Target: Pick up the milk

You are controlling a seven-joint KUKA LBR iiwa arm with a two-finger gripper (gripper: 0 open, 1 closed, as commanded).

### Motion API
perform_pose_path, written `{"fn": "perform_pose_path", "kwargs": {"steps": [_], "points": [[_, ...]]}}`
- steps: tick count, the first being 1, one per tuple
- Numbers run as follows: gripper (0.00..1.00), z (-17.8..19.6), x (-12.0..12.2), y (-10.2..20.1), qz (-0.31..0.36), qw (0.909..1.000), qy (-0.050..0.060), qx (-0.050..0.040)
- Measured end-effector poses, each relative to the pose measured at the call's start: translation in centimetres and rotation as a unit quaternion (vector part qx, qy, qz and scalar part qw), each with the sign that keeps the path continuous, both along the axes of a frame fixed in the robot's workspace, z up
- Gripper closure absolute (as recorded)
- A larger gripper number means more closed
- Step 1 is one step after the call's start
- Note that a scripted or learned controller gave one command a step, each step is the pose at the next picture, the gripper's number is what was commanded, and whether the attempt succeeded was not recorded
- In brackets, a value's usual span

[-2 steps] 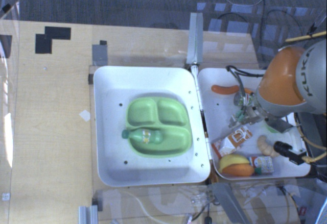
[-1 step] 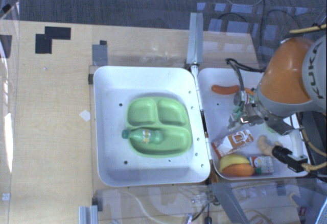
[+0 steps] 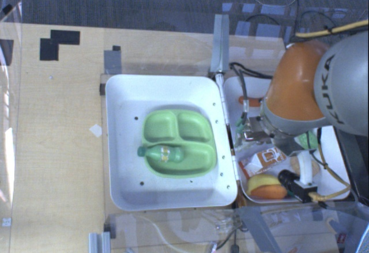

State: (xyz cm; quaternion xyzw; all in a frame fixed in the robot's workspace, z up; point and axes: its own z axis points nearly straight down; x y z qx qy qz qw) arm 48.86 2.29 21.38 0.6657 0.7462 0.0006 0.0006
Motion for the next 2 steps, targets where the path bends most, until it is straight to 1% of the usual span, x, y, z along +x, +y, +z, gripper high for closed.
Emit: {"fn": "perform_pose_path", "kwargs": {"steps": [1,2], "points": [[1.00,-3.1,0.0,-3.2,0.029,0.9996,0.001,0.0000],[1.00,-3.1,-0.1,3.6,0.060,0.9982,0.000,0.0000]]}}
